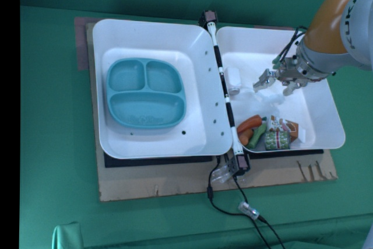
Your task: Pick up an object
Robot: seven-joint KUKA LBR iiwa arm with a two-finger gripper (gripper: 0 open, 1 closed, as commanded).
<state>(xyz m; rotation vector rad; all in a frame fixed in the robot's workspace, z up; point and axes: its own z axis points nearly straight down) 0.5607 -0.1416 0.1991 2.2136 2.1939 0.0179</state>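
Note:
My gripper (275, 85) hangs over the middle of the right bin (324, 107), fingers spread apart and nothing between them. A small white cup-like object (233, 80) lies at the bin's left side, to the left of the gripper. At the bin's near edge sits a heap of toy food: orange carrots (249, 124), a green vegetable (258, 133) and a green and red printed packet (278, 138). The heap lies below the gripper in the view, apart from it.
The left bin (192, 44) holds a teal divided plate (145, 93) with three compartments. A rod with dark fittings (221, 76) runs between the bins. Cables (245, 207) trail off the bench front. Brown board lies under both bins.

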